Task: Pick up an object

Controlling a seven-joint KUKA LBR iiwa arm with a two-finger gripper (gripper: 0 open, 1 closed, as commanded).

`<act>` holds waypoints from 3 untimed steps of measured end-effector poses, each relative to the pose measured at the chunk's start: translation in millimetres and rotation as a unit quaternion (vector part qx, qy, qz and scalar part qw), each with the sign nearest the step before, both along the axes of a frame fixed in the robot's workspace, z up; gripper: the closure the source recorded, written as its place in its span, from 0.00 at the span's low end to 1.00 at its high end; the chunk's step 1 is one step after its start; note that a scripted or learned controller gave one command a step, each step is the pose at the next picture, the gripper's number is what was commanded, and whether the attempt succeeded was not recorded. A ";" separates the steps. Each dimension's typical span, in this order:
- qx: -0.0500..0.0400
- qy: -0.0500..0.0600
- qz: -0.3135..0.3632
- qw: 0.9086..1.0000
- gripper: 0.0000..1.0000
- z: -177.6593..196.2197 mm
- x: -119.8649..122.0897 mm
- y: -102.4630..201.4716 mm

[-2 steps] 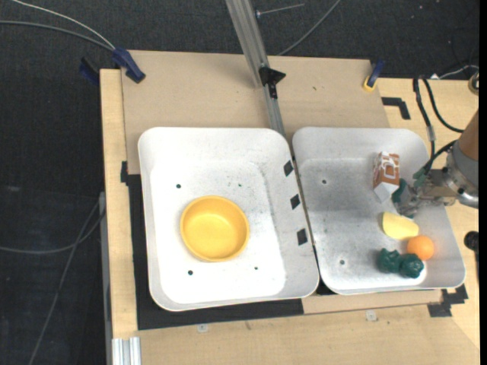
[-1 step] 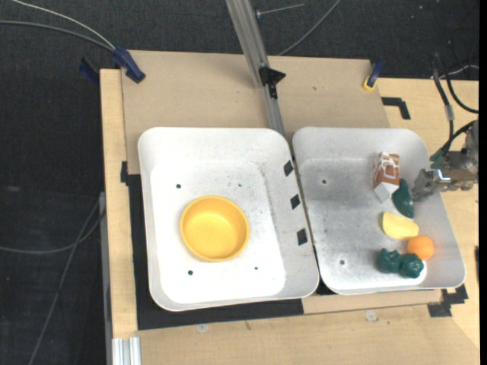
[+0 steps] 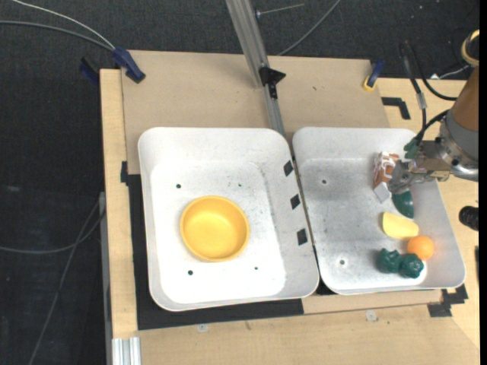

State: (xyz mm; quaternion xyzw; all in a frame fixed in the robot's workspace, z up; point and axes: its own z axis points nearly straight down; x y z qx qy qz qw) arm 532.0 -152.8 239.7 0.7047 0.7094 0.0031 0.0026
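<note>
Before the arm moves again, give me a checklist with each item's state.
1. Pincer over the right bin: ok.
2. An object seen between its fingers: cannot tell.
3. Red-and-white packet beside the pincer: ok.
4. Yellow piece, orange ball and green toy apart from the pincer: ok.
5. Yellow bowl upright in the left bin: ok.

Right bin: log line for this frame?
arm: over right bin | gripper: at red-white packet | yellow bowl: left bin | grasp: unconfirmed
</note>
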 end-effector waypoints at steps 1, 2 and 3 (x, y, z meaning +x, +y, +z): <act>0.003 0.007 -0.001 1.000 1.00 -6.4 2.6 48.5; 0.003 0.009 0.000 1.000 1.00 -12.7 11.5 110.7; 0.001 0.003 0.000 1.000 1.00 -0.8 23.5 171.2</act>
